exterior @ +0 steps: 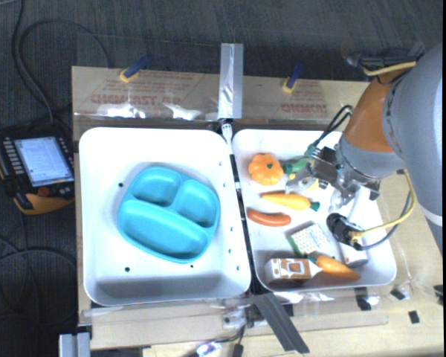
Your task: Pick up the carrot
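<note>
Orange carrot is seen at the right bin's near edge.
Gripper is poised above the bin's far side; its finger state cannot be told, and no writing can be read.

Robotics lab, teach pendant on dark carpet, cables, taped bench with white bins

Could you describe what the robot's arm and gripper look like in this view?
The arm is a thick, rounded grey body with an orange band above the wrist. Below the band sits a dark metal gripper assembly, with black cables looping near it and a yellow cable curving beside it.
</note>
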Robot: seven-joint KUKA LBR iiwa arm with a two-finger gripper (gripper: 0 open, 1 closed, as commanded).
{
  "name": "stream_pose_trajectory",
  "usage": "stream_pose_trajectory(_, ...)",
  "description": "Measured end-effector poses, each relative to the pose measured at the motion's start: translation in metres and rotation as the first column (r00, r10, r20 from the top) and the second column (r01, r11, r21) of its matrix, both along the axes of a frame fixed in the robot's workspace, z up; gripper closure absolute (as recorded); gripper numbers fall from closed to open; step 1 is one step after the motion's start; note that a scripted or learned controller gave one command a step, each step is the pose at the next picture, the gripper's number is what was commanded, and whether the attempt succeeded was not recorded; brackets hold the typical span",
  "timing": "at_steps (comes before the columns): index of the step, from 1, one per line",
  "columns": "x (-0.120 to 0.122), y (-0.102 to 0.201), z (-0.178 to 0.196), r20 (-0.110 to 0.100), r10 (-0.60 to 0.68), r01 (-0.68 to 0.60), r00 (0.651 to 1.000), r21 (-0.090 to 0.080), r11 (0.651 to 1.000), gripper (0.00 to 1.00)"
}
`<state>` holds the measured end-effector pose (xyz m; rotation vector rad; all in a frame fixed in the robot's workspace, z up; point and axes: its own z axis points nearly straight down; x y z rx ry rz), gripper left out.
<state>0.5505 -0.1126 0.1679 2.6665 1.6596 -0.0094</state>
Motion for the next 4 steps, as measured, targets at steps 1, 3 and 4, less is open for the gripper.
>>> stream_pose_trajectory(1,0.008,0.001,-0.078,0.01,0.17,-0.17,0.985,0.0,0.985,0.0)
stream_pose_trajectory(3,0.081,-0.01,-0.062,0.021,0.375,-0.375,0.927,-0.014,0.927,0.0)
stream_pose_trajectory(4,0.017,-0.009,-0.078,0.012,0.365,-0.365,0.931,-0.002,0.931,0.0)
